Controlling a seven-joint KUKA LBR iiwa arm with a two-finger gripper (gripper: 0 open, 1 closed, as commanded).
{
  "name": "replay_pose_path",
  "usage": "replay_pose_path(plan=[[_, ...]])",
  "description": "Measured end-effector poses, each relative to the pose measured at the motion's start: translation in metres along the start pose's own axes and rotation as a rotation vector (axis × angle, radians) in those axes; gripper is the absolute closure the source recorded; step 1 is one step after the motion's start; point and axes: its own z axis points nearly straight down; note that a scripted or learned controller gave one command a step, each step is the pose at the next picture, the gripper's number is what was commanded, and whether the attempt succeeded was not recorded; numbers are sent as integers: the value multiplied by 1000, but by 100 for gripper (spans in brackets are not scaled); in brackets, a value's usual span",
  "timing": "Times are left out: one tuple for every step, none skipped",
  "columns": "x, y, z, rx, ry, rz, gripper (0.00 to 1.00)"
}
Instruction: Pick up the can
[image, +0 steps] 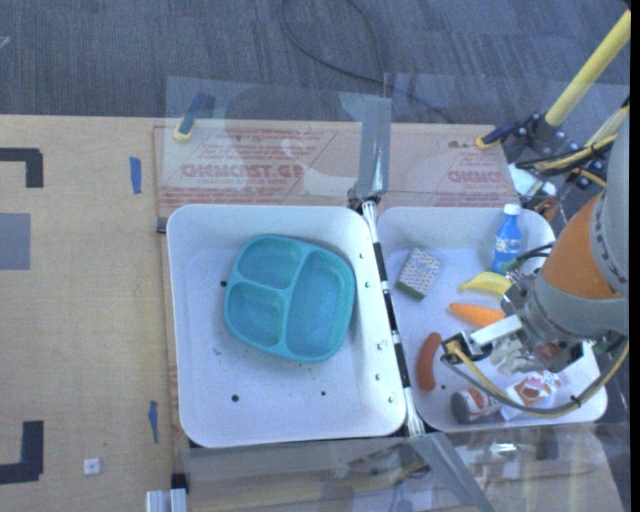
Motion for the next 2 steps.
replay_pose_path(plan=[[12,-39,-53,-2,1,209,100],[9,-25,42,-2,12,136,100]])
